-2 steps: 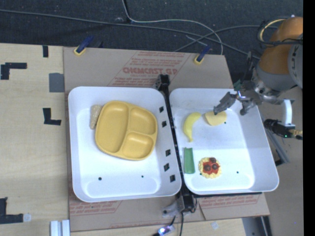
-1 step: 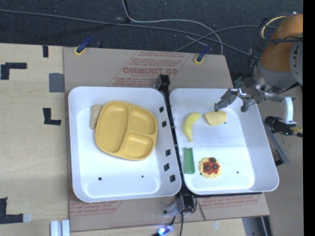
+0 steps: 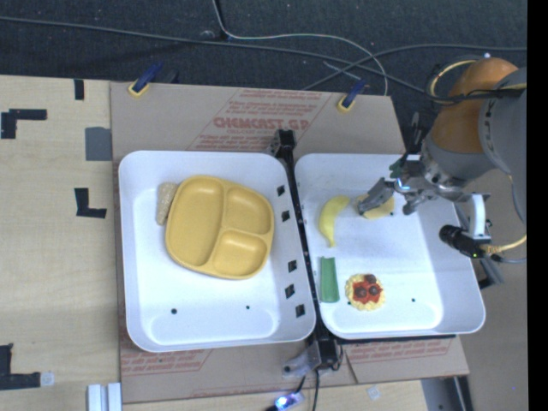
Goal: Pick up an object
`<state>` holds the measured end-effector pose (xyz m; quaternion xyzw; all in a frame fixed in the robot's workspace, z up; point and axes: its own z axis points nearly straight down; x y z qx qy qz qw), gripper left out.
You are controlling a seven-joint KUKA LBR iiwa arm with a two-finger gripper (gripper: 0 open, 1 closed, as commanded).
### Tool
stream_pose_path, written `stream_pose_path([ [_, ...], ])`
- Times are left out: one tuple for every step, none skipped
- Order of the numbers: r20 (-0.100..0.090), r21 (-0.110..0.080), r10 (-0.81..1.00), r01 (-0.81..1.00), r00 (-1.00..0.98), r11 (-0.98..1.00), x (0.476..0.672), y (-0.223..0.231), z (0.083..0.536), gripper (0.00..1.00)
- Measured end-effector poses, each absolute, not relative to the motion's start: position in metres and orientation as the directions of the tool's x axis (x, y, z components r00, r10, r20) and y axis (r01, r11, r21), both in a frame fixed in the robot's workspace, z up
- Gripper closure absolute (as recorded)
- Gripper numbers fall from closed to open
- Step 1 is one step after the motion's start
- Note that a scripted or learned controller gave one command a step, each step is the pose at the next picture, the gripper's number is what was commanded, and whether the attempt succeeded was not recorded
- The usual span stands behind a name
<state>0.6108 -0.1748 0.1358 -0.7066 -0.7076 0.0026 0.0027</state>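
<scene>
Over the right bin [image 3: 428, 311], the claw [image 3: 383, 202] hovers at the banana's [image 3: 332, 216] upper tip, fruit curving away left; claw state unreadable.

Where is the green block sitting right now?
The green block lies in the right bin, along its left wall near the divider, just below the banana and left of the small pizza-like toy.
</scene>
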Motion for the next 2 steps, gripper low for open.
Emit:
stream_pose_path([
  [-0.003,0.0,1.0,1.0,-0.002,0.002,0.611,-0.174,0.084,0.0],
  [-0.003,0.003,1.0,1.0,-0.003,0.003,0.612,-0.174,0.097,1.0],
])
